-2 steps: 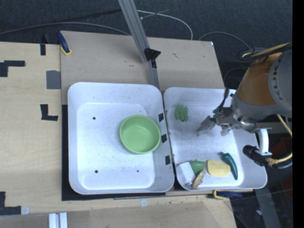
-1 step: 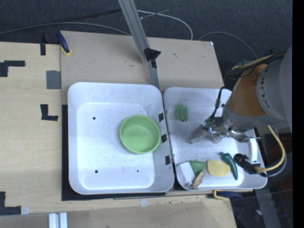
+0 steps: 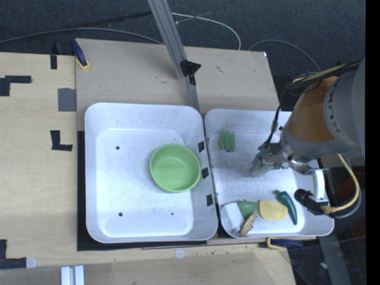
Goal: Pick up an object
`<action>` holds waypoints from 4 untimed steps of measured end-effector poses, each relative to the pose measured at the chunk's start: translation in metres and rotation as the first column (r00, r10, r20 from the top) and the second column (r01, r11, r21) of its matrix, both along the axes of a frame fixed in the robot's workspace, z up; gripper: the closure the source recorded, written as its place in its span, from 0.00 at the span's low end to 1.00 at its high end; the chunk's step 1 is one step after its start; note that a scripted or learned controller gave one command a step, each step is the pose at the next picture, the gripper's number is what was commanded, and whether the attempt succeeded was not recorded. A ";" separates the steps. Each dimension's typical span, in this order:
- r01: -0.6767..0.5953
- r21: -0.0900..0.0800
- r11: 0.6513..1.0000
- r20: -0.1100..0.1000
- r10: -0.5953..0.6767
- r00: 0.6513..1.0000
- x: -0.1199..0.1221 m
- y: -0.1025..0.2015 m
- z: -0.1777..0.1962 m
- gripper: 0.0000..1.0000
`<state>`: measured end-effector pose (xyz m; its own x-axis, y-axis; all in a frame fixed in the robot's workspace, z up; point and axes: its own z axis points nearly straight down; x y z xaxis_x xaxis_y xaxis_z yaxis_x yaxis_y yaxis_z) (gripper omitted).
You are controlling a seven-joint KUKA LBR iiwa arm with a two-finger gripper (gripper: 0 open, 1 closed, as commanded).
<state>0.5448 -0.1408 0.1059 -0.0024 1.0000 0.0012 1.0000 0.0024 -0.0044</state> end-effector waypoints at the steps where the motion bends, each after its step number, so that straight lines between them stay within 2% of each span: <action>1: 0.001 -0.002 1.000 0.007 -0.001 1.000 0.010 -0.004 0.052 1.00; 2: 0.002 -0.003 1.000 0.009 -0.002 1.000 0.010 -0.012 0.111 1.00; 3: 0.001 -0.001 1.000 0.005 -0.001 1.000 0.010 -0.012 0.128 1.00; 4: -0.004 0.001 1.000 0.002 0.004 1.000 0.012 0.045 0.117 1.00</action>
<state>0.5565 -0.0957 0.2224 -0.0062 1.0000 0.0017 1.0000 0.0062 -0.0023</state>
